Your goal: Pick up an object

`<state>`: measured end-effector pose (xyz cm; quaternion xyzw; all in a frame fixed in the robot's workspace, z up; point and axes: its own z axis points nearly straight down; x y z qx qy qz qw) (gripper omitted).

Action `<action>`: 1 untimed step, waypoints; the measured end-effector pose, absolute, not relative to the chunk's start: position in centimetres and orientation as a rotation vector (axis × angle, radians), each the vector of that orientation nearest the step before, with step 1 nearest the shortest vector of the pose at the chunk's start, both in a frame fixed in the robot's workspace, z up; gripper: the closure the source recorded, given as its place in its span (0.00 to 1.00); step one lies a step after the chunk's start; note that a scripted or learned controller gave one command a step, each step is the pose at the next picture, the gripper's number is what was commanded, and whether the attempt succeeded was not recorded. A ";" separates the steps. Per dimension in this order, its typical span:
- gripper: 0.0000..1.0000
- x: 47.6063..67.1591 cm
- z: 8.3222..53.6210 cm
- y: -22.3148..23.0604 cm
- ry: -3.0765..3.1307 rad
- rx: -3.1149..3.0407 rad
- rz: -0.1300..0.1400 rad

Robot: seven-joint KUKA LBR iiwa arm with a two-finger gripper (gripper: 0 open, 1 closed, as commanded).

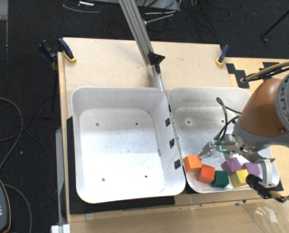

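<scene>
- Two white bins: left bin (120, 144), right bin (198, 106)
- Six blocks clustered at right bin's near corner: orange block (192, 162), red-orange block (206, 173), green block (221, 179), yellow block (238, 177), two purple blocks (230, 165) (253, 169)
- Arm (263, 115) reaches in from right, bent down over the right bin; claw (210, 149) just above orange block, fingers slightly apart, nothing between them
- Pale wooden worktop (110, 62), clamps at far corners; dark floor with cables around
</scene>
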<state>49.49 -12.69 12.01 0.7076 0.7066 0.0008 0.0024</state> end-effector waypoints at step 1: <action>0.00 49.5 12.0 -12.7 2.217 2.220 0.003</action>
